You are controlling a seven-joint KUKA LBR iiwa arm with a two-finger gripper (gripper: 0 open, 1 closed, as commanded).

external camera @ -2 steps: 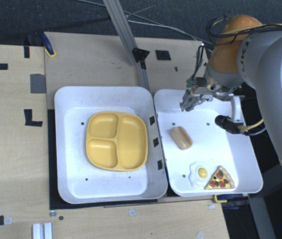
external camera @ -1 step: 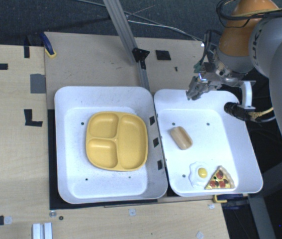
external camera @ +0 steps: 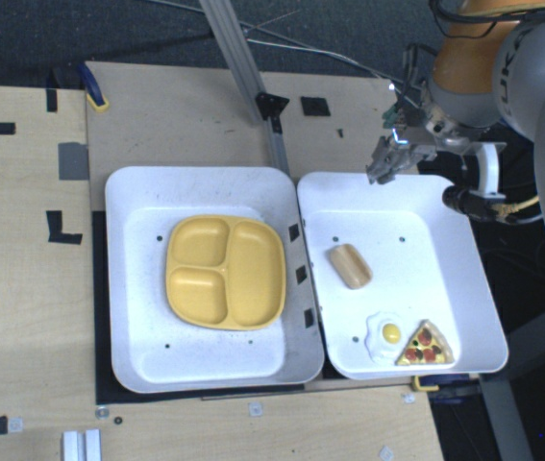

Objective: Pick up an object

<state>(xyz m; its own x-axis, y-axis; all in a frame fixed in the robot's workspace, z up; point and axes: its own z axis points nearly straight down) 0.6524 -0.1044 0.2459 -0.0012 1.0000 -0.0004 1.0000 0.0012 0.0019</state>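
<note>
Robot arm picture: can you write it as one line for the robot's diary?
gripper: above right bin's far rim, holding nothing | right bin: bread roll, fried egg, pizza slice | left bin: yellow divided plate

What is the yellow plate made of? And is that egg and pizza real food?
The yellow plate looks like matte plastic: one even colour, moulded dividers, soft rounded edges. The fried egg and pizza slice look like toys, probably plastic or rubber: flat bright colours, tidy outlines. The view can't settle which.
</note>
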